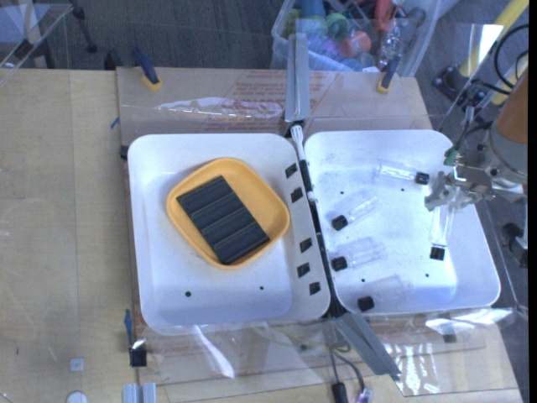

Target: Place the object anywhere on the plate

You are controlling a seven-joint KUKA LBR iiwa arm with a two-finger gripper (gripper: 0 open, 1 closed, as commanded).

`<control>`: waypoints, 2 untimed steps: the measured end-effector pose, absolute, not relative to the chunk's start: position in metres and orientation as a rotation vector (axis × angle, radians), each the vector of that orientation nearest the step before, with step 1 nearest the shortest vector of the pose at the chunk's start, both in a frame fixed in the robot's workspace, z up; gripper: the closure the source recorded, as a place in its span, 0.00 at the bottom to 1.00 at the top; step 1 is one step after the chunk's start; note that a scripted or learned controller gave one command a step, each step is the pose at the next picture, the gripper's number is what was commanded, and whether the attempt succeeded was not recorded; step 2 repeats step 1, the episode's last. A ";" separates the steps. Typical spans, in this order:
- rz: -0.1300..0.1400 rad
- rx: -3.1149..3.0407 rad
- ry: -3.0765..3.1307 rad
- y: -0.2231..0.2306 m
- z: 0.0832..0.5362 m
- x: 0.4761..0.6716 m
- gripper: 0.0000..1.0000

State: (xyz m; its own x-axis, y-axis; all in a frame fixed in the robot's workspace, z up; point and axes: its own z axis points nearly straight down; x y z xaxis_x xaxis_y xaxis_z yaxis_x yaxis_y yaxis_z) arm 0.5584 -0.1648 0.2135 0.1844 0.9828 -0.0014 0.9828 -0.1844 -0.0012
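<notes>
**Inspector A:** State of the gripper (443, 198)?

**Inspector B:** It stands over the right side of the right bin (470, 285), close to that bin's right wall. The fingers are clamped on the upper end of a clear vial (439, 229). The vial hangs nearly upright below them, with its black cap at the low end.

**Inspector A:** Position of the vial relative to the plate (180, 201)?

**Inspector B:** Well apart. The yellow plate lies in the left bin (210, 311), turned corner-on, roughly in that bin's middle. The held vial is across the divider, on the opposite side of the other bin.

**Inspector A:** Anything on the plate?

**Inspector B:** A black ribbed block (226, 218) lies flat on it, covering most of the centre, with a yellow margin showing all round.

**Inspector A:** Other contents of the right bin?

**Inspector B:** Three loose vials, all lying down: a far vial (394, 173) towards the far wall, a middle vial (357, 208) near the divider, and a near vial (357, 252) closer to us. A small black piece (366, 303) sits by the near wall; I cannot tell what it is.
</notes>
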 end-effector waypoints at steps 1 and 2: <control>0.003 -2.418 -2.006 -0.165 0.214 0.558 0.00; 0.003 -2.418 -2.006 -0.165 0.214 0.558 0.00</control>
